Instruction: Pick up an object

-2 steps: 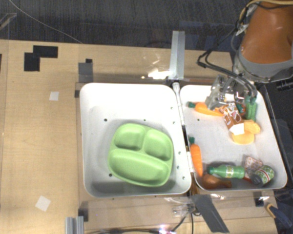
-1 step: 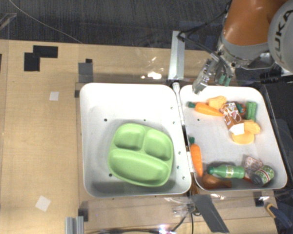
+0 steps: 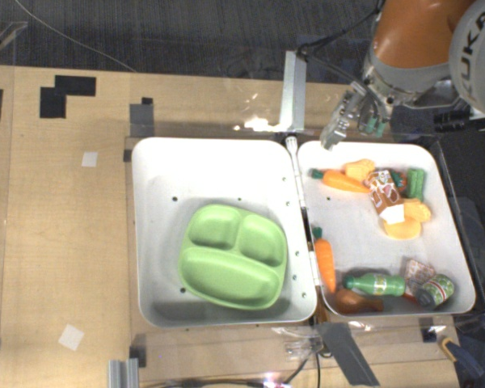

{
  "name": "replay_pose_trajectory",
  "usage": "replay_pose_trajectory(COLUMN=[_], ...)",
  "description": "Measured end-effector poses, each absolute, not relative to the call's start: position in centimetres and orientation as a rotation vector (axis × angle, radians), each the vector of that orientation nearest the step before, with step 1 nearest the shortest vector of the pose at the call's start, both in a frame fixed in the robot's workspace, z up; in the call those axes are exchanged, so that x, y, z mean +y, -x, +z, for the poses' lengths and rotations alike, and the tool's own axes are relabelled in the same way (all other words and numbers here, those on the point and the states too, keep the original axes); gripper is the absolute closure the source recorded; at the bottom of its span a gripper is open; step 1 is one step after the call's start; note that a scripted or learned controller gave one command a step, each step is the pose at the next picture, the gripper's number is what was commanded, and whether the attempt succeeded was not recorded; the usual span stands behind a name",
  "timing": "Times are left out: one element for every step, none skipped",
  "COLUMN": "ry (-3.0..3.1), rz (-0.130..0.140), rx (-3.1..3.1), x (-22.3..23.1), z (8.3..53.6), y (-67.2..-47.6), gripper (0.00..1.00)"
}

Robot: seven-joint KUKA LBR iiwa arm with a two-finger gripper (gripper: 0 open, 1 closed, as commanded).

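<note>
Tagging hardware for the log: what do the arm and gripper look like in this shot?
The arm is a rounded grey shell with a broad orange band above the wrist and part of the dark KUKA lettering on the grey cover. The gripper is a small metallic silver-grey unit with some green parts on its body. Dark cables run behind it.

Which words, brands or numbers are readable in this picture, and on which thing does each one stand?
"UKA", the visible end of the brand name, cut by the frame edge: on the grey arm.
Label on the green bottle: too small to read.
Print on the red-and-white packet: blurred, unreadable.
Label on the small can: unreadable.
</note>
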State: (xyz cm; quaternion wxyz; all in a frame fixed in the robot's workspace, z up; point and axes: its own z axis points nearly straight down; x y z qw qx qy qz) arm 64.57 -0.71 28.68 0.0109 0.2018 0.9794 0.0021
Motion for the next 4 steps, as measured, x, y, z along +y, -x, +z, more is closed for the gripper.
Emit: replay_pose_trajectory(ry=[-0.616, -0.608, -0.595, -0.556], rz=[0.01, 0.003, 0.001, 0.005], rx=[3.048, 3.079, 3.075, 3.083], x=[-0.5, 2.0, -4.1, -1.2], z=[30.0, 23.4, 23.3, 22.9], y=[-64.8, -59.6, -62.4, -64.6], gripper=[1.0, 1.0, 1.0, 1.0])
